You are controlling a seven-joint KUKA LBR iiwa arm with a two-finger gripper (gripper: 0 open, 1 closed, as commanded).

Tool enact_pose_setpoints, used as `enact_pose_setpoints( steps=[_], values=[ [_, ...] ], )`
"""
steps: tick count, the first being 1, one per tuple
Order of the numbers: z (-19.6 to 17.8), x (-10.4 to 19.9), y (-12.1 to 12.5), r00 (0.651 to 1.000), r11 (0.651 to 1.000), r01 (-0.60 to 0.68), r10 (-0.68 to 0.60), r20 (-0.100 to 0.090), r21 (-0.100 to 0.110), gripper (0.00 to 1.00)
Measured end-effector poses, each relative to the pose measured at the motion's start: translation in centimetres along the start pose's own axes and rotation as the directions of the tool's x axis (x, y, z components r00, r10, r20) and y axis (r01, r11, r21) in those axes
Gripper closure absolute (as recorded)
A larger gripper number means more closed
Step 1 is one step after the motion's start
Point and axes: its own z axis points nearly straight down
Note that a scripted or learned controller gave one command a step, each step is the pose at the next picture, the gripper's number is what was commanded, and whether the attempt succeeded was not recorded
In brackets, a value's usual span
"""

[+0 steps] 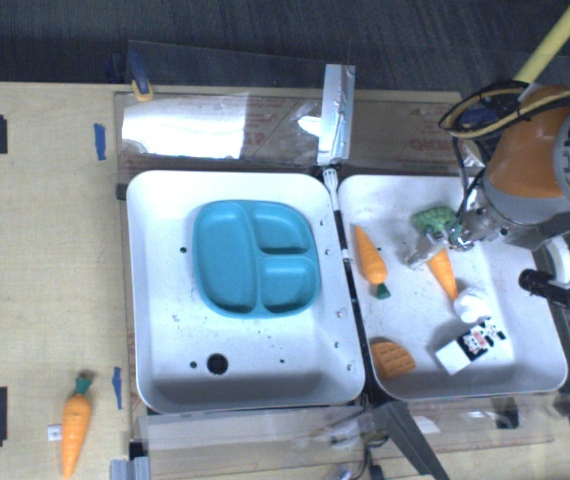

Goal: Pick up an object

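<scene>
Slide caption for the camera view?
Grey KUKA arm's gripper poised above orange toy carrot in right white bin; blue divided tray left.

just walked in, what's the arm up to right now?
The arm has reached into the right bin, with its gripper low beside a green toy and the top of a carrot. Nothing is visibly held. That bin also holds a second carrot, a cookie and a small white box. A blue divided plate sits in the left bin, and another carrot lies on the bench.
</scene>
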Motion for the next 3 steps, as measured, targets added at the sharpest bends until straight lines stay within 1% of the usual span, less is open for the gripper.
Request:
enact_pose_setpoints(
  steps=[1, 2, 3],
  values=[
    [-1.3, -0.1, 0.2, 1.000, 1.000, -0.001, 0.001, 0.004, -0.008, 1.00],
    [-12.0, 3.1, 3.5, 0.972, 0.972, -0.234, 0.234, -0.001, 0.001, 1.00],
    [-10.4, 2.1, 4.2, 0.922, 0.922, -0.387, 0.387, 0.000, 0.003, 1.00]
  ],
)
